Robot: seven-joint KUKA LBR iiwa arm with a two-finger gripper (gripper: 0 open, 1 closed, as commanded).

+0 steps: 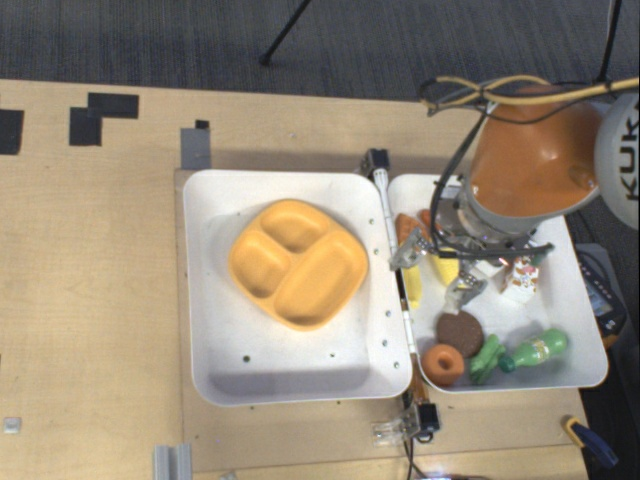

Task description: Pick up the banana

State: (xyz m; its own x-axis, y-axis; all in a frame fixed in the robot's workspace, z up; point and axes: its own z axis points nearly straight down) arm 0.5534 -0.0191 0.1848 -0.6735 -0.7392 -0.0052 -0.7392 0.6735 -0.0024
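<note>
Dark grey carpet floor (150, 18) lies beyond the wooden bench (90, 298).

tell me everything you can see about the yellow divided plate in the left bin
The yellow plate is a rounded, squarish dish that looks like smooth moulded plastic, in a warm yellow-orange. Raised ridges split it into three compartments: two smaller ones toward the upper and left sides and one larger one at the lower right. All three compartments hold nothing. It lies flat, right way up, turned a little askew, on the floor of the left bin, nearer the bin's far wall. Nothing but the bin floor touches it.
</note>
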